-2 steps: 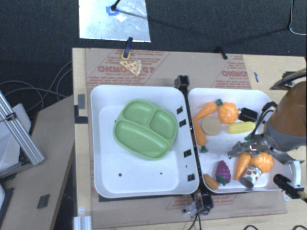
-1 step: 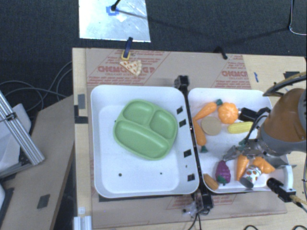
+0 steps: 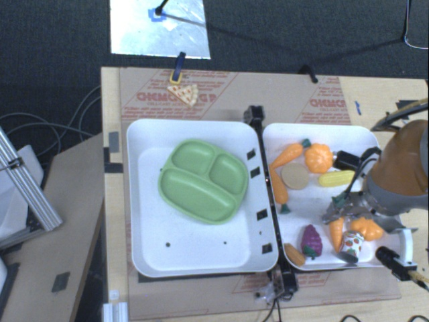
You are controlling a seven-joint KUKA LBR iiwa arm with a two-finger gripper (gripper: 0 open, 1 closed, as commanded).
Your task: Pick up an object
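Note:
The right white bin (image 3: 365, 137) holds several toy foods. At its back lie a carrot (image 3: 287, 155), an orange fruit (image 3: 319, 157), a yellow piece (image 3: 337, 178) and a tan disc (image 3: 293, 176). A second carrot (image 3: 279, 190) lies along the bin's left wall. Near the front are purple grapes (image 3: 310, 240), a small carrot (image 3: 336, 233), an orange lump (image 3: 368, 229) and a white, patterned piece (image 3: 351, 245). My gripper (image 3: 343, 210) hangs low over the front right of this bin, just above the small carrot. The arm's body hides what lies under it.
The left white bin (image 3: 151, 247) carries a green divided plate (image 3: 203, 179). Black clips (image 3: 261, 213) line the ridge between the bins. A small orange piece (image 3: 293, 253) lies at the right bin's front left corner. Beyond the bench, a shiny sheet (image 3: 159, 19) lies on the floor.

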